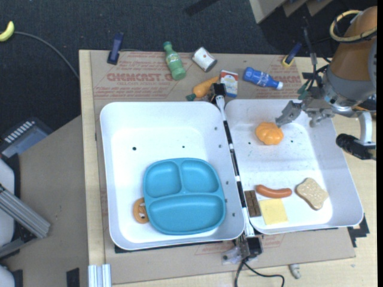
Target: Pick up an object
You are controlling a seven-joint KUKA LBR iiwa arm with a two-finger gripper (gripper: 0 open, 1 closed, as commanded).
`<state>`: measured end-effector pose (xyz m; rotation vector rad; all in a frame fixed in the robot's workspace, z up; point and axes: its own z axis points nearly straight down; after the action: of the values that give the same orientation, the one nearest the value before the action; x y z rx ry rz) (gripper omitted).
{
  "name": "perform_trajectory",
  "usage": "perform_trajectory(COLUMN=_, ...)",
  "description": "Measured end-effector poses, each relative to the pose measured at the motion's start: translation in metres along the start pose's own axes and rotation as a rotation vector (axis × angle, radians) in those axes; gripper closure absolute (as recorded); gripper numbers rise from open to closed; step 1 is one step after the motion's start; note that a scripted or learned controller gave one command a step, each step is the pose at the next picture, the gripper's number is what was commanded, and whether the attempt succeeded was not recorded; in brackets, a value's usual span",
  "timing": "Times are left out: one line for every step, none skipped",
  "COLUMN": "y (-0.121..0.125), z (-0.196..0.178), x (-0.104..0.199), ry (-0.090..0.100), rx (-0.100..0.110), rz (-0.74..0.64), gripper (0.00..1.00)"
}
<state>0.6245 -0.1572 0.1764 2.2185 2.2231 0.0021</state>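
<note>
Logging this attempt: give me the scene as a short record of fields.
gripper: above right bin's upper part, just right of orange round toy fruit; holds nothing visibly
right white bin: orange fruit, red sausage, yellow cheese square, tan bread slice
left white bin: blue three-compartment plastic plate, brown pretzel at its left edge

Bright, even overhead light washes out the white bins (pixel 119 160), shadows stay soft, the dark floor (pixel 48 5) looks grainy, and detail is slightly soft.

orange fruit (pixel 269 133): lying round and loose on the upper floor of the right bin (pixel 335 160), near 1 gripper finger.
</note>
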Motion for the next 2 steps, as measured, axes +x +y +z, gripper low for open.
perform_trajectory(y=0.033, z=0.092, x=0.039, ry=0.0, rx=0.003, rz=0.0, gripper=0.0)
perform_trajectory(y=0.035, z=0.079, x=0.039, ry=-0.002, rx=-0.006, rz=-0.001, gripper=1.0)
